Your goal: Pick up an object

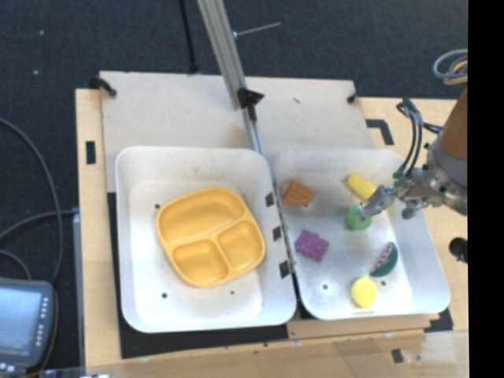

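Hanging over the right bin (417, 290), the gripper (391, 202) had its fingers spread wide, holding nothing; the round green toy (357, 219) sat just left of and below them.

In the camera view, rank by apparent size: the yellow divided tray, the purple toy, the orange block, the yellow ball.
1. yellow divided tray, largest by far.
2. purple toy.
3. orange block and yellow ball look about alike; I would not rank them.
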Motion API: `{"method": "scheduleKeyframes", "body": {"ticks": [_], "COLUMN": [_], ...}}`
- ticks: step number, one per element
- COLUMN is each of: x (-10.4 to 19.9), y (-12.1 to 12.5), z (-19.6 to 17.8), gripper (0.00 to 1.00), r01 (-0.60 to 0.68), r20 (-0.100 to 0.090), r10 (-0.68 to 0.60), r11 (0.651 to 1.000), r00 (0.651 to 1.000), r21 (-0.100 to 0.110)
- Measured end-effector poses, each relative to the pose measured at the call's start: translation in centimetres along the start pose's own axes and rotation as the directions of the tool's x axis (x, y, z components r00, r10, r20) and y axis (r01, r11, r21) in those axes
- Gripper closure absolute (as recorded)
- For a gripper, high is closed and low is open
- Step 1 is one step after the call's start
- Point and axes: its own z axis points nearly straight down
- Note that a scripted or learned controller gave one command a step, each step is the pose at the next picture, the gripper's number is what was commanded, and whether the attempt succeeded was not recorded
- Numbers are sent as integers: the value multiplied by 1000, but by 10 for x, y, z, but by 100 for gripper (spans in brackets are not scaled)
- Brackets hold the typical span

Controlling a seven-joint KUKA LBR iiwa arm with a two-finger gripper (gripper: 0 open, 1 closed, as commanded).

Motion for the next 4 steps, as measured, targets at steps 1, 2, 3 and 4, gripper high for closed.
{"method": "scheduleKeyframes", "body": {"ticks": [1,2,3,4], "x": [0,4,8,7], "y": [0,-7,-5,-6], "z": [0,47,90,143], "gripper": [0,0,0,0], "r01": [-1,-3,-6,-4], "r20": [0,0,1,0], "r10": [1,3,6,4], "r11": [1000,1000,1000,1000], "r00": [1000,1000,1000,1000], "r21": [0,4,5,6]}}
